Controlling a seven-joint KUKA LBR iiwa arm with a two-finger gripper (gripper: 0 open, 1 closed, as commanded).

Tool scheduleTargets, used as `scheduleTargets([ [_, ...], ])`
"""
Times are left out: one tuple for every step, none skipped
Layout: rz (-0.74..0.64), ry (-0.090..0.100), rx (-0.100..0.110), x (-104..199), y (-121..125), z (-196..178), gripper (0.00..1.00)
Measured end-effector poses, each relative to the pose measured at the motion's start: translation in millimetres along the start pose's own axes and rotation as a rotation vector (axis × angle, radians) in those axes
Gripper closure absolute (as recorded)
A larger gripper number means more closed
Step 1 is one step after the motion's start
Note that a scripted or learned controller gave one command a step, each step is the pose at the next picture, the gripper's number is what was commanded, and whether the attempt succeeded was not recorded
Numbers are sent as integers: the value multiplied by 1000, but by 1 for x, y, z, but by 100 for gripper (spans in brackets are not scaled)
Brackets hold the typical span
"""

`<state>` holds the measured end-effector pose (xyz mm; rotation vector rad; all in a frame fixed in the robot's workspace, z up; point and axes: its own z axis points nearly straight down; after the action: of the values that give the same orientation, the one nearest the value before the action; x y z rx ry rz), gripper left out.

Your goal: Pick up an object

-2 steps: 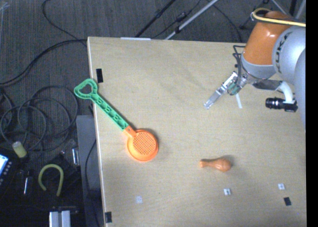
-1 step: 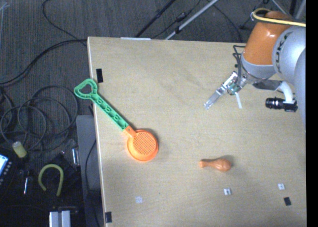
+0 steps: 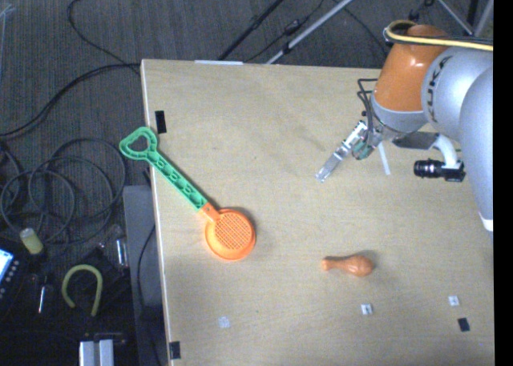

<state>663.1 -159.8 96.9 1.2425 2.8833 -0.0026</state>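
We list: pincer (image 3: pixel 327 170) above the bare tabletop (image 3: pixel 264 116), nothing in it; how wide it stands we cannot tell. Orange drumstick-shaped toy (image 3: pixel 349 264) near the front. Green-handled orange strainer (image 3: pixel 192 198) at the left edge.

A pale wooden bench top (image 3: pixel 272 116) was seen from above. On it, an orange strainer with a green handle (image 3: pixel 210 214) was laid near the left edge, and a small orange drumstick-shaped toy (image 3: pixel 350 264) was set well apart to its right.
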Motion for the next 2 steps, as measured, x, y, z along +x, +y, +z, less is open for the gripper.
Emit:
scheduleTargets([
  [238,1,-2,-28,-29,-32,0],
  [192,1,0,-16,-8,13,0],
])
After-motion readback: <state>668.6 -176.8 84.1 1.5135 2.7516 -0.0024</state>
